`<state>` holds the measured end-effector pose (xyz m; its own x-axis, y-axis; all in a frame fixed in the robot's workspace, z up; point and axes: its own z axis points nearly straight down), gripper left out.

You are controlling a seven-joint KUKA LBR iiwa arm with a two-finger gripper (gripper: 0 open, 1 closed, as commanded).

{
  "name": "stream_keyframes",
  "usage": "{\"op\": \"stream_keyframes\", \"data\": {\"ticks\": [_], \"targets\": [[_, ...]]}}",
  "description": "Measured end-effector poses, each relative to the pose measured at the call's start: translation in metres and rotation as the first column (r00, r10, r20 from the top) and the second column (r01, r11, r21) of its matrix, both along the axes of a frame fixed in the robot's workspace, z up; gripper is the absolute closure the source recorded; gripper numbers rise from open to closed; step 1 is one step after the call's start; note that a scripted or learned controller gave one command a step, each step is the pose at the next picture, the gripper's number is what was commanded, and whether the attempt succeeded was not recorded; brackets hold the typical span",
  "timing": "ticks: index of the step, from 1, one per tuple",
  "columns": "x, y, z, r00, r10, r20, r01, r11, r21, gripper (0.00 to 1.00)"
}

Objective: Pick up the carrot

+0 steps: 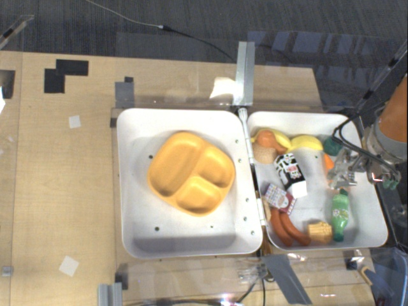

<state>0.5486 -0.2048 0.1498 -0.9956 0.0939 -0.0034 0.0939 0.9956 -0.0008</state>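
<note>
The pincer [343, 178] hung low over the right bin [299, 116], close to that bin's far right side. Its metal parts blurred together from above, so I could not tell how wide it stood or whether anything sat in it. No object was visibly held.

The carrot [328, 162] appeared to be the small orange piece just to the pincer's left, with a dark green top [331, 146] up and left of it. Part of it seemed hidden by the pincer's body, so whether the two touched was unclear.

The risks came from crowding. The green bottle [340, 212] lay just below the pincer, and a closing grasp aimed slightly low could have caught the bottle instead. The black-and-white carton [291, 168] stood near on the left beyond the carrot. A sideways nudge might have pushed the carrot against it or under it. The carrot looked thin and lay flat, so a shallow descent could have closed on air, while a deep one could have jammed against the bin floor. The yellow plate [191, 173] in the left bin [127, 171] sat well apart to the left and posed no trouble.
</note>
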Motion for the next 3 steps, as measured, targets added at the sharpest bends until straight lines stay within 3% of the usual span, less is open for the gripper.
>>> {"op": "stream_keyframes", "data": {"ticks": [1,2,3], "targets": [[-0.055,0.037,-0.012,0.996,-0.090,0.002,0.090,0.996,0.002,1.00],[-0.025,-0.002,0.057,1.000,-0.015,0.011,0.015,1.000,-0.003,1.00],[-0.059,0.018,0.004,0.943,-0.332,0.001,0.332,0.943,0.002,1.00]]}}
